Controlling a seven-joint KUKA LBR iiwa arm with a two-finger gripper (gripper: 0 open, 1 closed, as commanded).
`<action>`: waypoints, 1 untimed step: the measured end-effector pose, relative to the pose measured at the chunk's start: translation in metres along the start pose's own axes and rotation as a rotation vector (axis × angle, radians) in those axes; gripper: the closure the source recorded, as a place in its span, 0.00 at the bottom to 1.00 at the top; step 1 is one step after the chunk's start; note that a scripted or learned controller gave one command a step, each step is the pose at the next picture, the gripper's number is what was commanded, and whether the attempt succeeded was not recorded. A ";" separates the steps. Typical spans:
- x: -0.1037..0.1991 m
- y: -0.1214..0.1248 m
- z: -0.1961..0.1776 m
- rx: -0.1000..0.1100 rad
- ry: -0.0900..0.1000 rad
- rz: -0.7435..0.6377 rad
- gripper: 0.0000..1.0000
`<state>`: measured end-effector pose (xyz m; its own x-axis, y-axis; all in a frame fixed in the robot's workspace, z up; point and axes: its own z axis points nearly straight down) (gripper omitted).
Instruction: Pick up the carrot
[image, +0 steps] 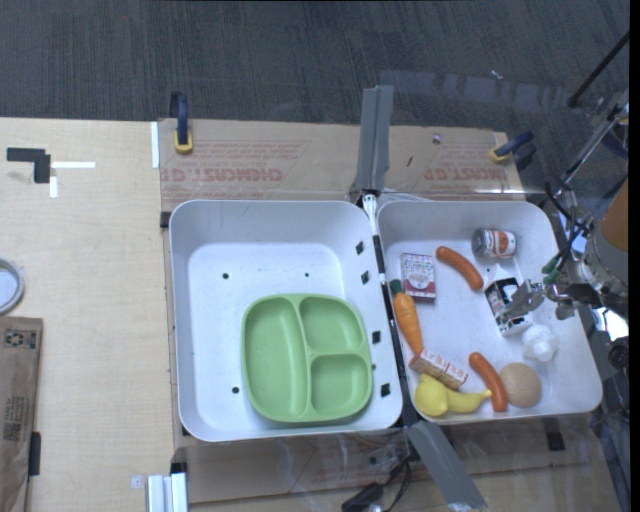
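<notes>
The carrot is orange with a small green top and lies lengthwise along the left wall of the right bin, its tip pointing toward the front. My gripper hangs low over the right half of the same bin, well to the right of the carrot and apart from it. Nothing is visibly held in it. The arm comes in over the bin's right rim.
Sharing the right bin are a red box, two sausages, a can, a snack bar, a yellow banana, a tan bun and a white lump. The left bin holds a green divided plate.
</notes>
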<state>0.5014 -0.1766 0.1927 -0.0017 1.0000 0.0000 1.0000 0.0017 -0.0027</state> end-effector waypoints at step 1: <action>0.076 0.014 0.102 0.000 0.000 -0.192 0.00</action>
<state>0.5147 -0.1002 0.0909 -0.1923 0.9813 0.0009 0.9813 0.1923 -0.0026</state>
